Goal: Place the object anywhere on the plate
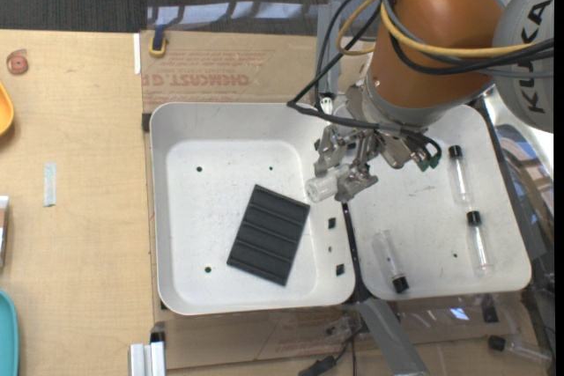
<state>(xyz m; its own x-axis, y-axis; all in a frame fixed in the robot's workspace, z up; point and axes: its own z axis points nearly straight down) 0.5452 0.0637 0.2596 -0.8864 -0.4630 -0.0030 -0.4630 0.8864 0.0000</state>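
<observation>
A: End effector [339, 180] hangs over the seam between the two white bins, under the orange band of the arm [441, 22]. What's in it?

B: A clear tube [322, 188] sits at its tips, lying roughly level and poking out toward the left bin [176, 154]. It looks pinched between the fingers, so closed on the tube.

A: And the plate?

B: The dark ribbed plate [269, 234] lies flat in the left bin, below and left of the end effector, apart from the tube and tilted on a diagonal.

A: Anything else nearby?

B: Three more clear tubes with black caps lie in the right bin [502, 269]: one near its front edge [389, 260], two along its right side [457, 173] [477, 240]. Both bins rest on cardboard [220, 70] on the table [79, 145].
</observation>
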